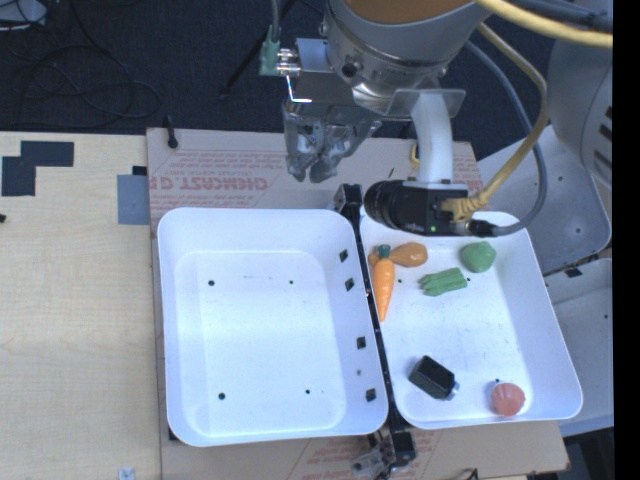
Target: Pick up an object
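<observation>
Hand (318, 160) hangs high above the far rim of the left bin (175, 268), over the cardboard sheet (215, 173); nothing between its fingers, which look drawn close together (blurred, so loosely judged). Candidate objects all lie in the right bin (545, 318): carrot (383, 286) against the divider, orange piece (408, 255), green pod (443, 282), green lump (478, 256), black block (433, 377), pink ball (507, 398). Step: pre-grasp, no target engaged. Next move calls for travel over the right bin, spreading the fingers, then descent onto one item.
</observation>
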You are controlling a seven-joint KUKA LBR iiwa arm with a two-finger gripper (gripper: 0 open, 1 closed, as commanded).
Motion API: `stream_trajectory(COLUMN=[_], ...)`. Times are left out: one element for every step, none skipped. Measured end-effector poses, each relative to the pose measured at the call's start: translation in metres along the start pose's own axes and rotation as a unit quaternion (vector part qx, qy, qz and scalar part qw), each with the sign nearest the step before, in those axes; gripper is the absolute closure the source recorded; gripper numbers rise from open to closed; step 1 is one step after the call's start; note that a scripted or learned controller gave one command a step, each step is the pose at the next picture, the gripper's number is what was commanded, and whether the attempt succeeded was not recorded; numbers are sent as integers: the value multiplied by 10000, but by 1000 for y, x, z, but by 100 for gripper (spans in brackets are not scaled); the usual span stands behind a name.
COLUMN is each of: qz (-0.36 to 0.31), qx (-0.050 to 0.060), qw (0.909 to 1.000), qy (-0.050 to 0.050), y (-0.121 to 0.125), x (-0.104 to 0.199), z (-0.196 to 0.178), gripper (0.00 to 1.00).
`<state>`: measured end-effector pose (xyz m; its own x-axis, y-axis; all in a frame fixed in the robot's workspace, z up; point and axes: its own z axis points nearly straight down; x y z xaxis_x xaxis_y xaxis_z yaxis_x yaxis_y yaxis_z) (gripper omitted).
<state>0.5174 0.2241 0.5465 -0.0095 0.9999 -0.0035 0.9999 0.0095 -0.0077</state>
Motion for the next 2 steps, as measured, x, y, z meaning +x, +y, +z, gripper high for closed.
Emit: stream_trajectory(qz=[-24, -48], qx=[19, 38], qw=[10000, 10000], qy=[-8, -16], y=[0, 0], x=[1, 2], z=[-9, -18], gripper=[100, 100])
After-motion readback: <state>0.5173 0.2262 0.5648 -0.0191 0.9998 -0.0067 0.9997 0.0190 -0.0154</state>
